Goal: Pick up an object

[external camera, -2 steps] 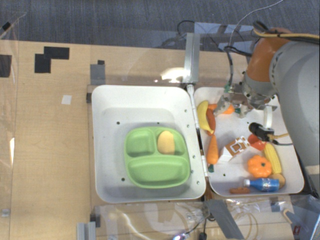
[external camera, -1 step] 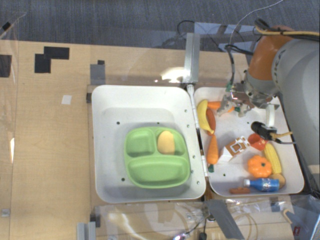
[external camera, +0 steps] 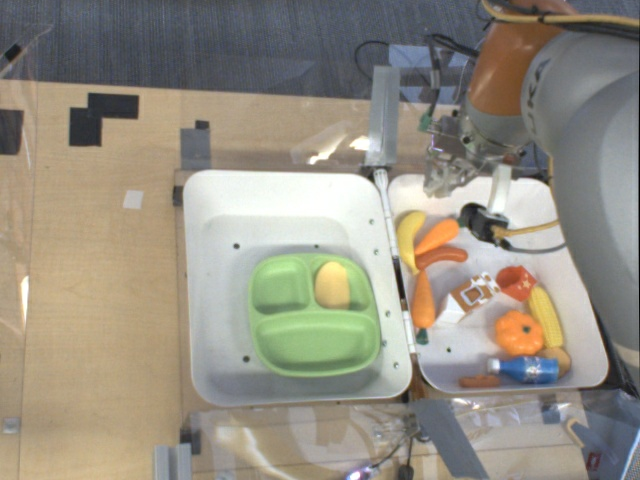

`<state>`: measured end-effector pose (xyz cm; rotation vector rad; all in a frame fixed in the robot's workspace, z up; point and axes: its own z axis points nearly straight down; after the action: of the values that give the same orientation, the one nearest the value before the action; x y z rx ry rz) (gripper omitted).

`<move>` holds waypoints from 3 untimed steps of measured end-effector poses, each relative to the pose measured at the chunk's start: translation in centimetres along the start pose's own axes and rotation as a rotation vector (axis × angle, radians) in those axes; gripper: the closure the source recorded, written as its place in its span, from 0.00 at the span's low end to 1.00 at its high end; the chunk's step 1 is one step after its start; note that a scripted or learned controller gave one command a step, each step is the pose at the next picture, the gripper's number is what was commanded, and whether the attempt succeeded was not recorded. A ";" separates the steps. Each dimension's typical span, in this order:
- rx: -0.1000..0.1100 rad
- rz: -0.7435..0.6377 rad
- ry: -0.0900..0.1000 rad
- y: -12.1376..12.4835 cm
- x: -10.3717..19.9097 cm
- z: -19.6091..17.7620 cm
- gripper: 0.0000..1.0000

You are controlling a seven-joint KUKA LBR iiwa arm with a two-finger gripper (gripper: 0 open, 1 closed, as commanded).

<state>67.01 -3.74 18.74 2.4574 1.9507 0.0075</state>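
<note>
Your claw (external camera: 447,178), whose opening you cannot judge, hovers at the right bin's (external camera: 590,363) far-left corner, with the banana (external camera: 408,236) just nearer and left, long axis running near-far.

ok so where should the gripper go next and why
Probably down and slightly toward the camera, onto the banana. The gripper sits over the far end of the right bin with nothing seen between its fingers, and the banana is among the nearest toys below it, beside a carrot. Whether the fingers are spread wide enough is unclear from this angle.
</note>
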 end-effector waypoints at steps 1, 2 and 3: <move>0.003 -0.377 0.000 -7.4 -7.1 3.0 1.00; -0.036 -0.086 0.002 -3.8 -6.3 7.9 1.00; 0.000 -0.145 0.000 -1.6 0.8 -2.2 1.00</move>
<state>65.66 -2.56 20.89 2.3093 2.1230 0.0074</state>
